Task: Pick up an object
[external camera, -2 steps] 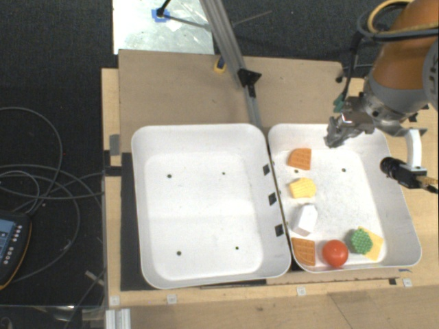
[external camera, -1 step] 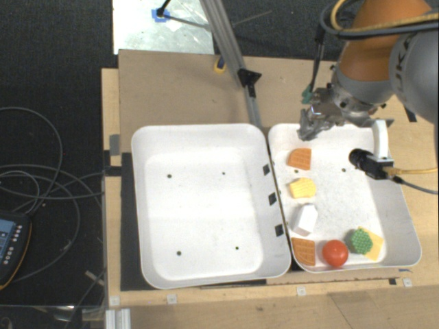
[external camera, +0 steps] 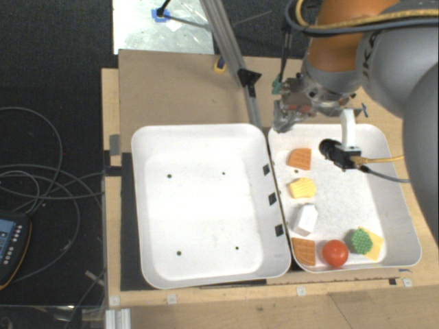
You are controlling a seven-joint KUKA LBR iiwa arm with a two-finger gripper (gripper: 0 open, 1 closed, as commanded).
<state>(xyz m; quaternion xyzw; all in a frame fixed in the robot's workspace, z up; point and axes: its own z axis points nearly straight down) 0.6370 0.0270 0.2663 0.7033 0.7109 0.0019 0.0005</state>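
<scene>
Orange wedge (external camera: 299,158) lies just below my claw (external camera: 285,118) in the right bin (external camera: 394,184).
I can't tell whether the claw is spread or pressed together; the wedge looks light and stiff, so I'd pinch its flat sides.

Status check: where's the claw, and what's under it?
Claw over right bin's far-left corner, nothing seen held. Orange block nearest, just below. Yellow block beyond it.
</scene>
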